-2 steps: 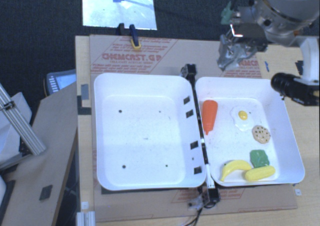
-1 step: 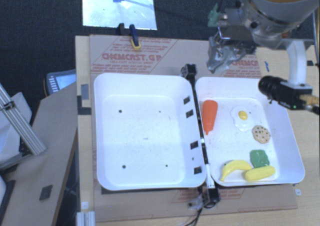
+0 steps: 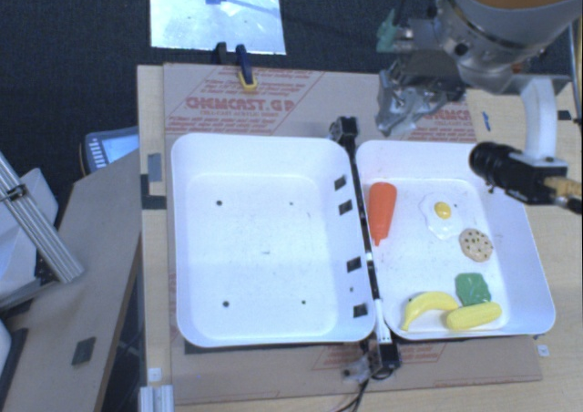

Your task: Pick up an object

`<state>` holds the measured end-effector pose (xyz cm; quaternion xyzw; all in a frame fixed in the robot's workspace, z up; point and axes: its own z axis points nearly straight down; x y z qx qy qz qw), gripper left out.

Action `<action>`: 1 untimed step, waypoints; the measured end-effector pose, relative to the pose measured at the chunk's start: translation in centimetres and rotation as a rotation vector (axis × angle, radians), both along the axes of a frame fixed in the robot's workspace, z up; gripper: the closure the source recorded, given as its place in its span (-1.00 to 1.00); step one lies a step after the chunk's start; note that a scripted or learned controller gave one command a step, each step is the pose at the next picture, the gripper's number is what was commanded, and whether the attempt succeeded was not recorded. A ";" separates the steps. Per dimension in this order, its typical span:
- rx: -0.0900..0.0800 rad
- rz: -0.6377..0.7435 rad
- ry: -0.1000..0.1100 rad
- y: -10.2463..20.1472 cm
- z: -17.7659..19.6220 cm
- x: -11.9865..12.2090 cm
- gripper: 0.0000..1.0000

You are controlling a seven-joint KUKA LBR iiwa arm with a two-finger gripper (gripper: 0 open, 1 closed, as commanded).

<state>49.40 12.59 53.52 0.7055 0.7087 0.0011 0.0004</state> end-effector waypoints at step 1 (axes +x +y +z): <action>-0.001 -0.002 0.000 -0.1 0.0 0.3 1.00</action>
